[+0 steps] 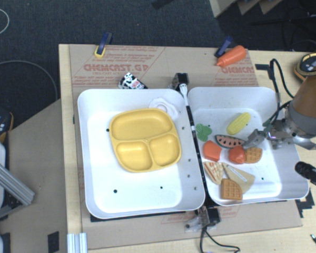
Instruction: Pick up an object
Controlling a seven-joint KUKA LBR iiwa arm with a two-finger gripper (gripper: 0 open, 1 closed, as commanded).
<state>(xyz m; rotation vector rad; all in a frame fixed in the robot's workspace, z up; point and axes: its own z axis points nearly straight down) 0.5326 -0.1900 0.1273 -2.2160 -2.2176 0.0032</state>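
Your hand sits low over the right bin, arm coming in from the right, wrist angled left and down; can't tell how the hand is set; its tip is just beside the fried piece and red tomato; watermelon slice and corn cob near; waffle further toward the front; yellow divided plate lies in the left bin.

Dark carpet floor surrounds the pale wooden bench.
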